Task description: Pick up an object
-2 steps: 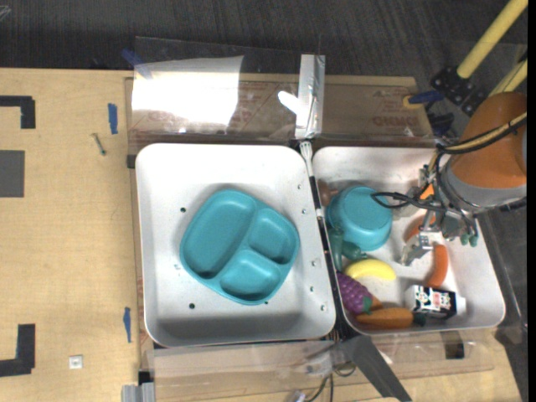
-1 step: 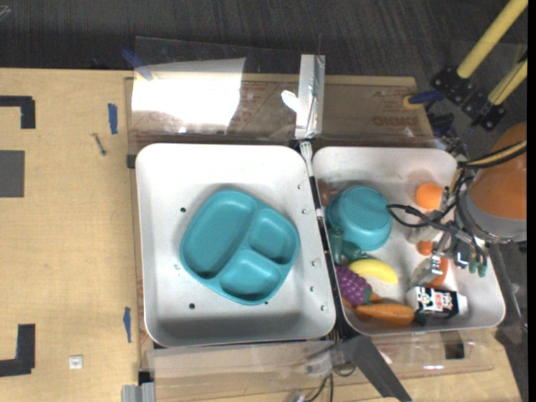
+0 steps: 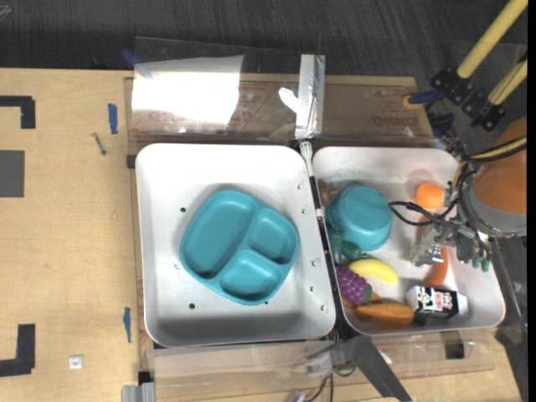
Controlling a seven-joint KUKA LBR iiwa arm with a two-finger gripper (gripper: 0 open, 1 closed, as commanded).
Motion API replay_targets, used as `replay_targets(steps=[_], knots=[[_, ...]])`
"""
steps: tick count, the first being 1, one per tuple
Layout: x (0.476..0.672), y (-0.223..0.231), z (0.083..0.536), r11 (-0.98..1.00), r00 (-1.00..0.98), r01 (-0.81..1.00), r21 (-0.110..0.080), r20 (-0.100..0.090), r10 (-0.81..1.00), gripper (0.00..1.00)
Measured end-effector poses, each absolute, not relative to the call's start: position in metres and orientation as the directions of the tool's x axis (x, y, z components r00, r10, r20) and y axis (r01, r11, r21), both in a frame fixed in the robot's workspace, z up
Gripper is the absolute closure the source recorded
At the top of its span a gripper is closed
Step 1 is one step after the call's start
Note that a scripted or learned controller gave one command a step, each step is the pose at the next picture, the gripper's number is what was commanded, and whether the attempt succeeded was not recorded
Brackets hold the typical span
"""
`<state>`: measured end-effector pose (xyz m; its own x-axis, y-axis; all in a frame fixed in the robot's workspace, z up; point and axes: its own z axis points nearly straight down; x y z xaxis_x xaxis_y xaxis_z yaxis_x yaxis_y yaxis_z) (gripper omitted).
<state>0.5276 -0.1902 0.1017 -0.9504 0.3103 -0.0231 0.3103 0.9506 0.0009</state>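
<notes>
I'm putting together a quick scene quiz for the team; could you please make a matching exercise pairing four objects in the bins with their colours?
Things:
1. divided plate
2. banana
3. grapes
4. ball

Colours:
A. purple
B. orange
C. teal
D. yellow

Pairs: 1-C, 2-D, 3-A, 4-B
</notes>
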Motion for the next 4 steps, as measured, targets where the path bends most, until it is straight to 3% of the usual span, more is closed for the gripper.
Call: replay_targets(steps=[1,2,3,4], knots=[[0.497,-0.199,0.089,1.000,-1.000,0.001,-0.003,-0.013,0.001,1.00],[0.581,-0.223,0.088,0.971,-0.971,0.240,0.000,-0.013,0.240,1.00],[0.581,-0.223,0.087,0.971,-0.971,0.240,0.000,-0.011,0.240,0.00],[0.632,-0.206,0.087,0.918,-0.917,0.398,0.002,-0.010,0.398,0.00]])
